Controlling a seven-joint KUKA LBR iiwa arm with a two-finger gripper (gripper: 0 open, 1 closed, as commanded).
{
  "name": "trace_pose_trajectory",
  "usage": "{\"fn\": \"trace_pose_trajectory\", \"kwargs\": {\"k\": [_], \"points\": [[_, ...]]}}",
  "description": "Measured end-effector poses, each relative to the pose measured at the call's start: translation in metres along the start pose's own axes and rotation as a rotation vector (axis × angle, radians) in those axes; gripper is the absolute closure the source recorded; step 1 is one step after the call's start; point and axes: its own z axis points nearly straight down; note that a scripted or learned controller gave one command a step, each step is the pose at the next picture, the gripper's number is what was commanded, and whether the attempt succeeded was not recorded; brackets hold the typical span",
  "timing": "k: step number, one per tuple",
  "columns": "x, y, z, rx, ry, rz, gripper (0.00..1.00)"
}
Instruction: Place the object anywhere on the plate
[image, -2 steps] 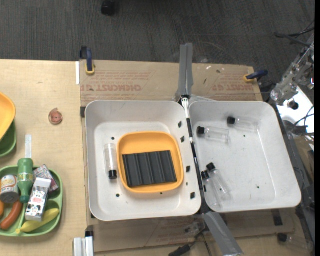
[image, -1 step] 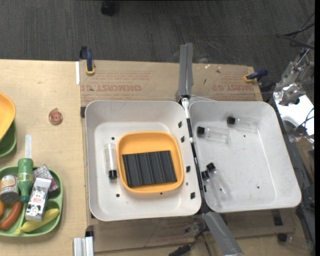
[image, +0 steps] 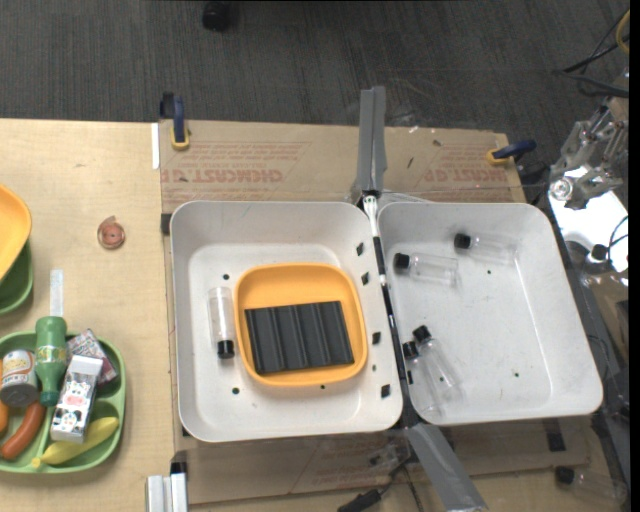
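Lying around 1 plate (image: 300, 290): 4 vials (image: 219, 318), 2 bins (image: 190, 400).

In the left bin (image: 190, 300) a ridged tray (image: 300, 336) lies on the plate (image: 298, 285), a vial (image: 220, 318) just left of it; three vials (image: 428, 266) lie in the right bin (image: 540, 330).

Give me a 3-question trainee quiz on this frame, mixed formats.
1. True or false: the dark ridged block lies on the orange plate.
2. How many clear vials with black caps are in the right bin? A) one B) three C) five
3. Fill in: the vial in the left bin lies beside the plate's ____ edge, as the camera sees it.

Key: 1 true; 2 B, namely the top vial, the middle vial and the bottom vial; 3 left.
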Motion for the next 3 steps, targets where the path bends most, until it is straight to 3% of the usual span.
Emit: {"fn": "trace_pose_trajectory", "kwargs": {"k": [1, 2, 3], "points": [[-0.004, -0.001, 0.011, -0.002, 0.002, -0.267, 1.00], [-0.005, -0.001, -0.024, -0.002, -0.001, -0.565, 1.00], [-0.005, -0.001, -0.049, -0.003, 0.000, -0.724, 1.00]]}}
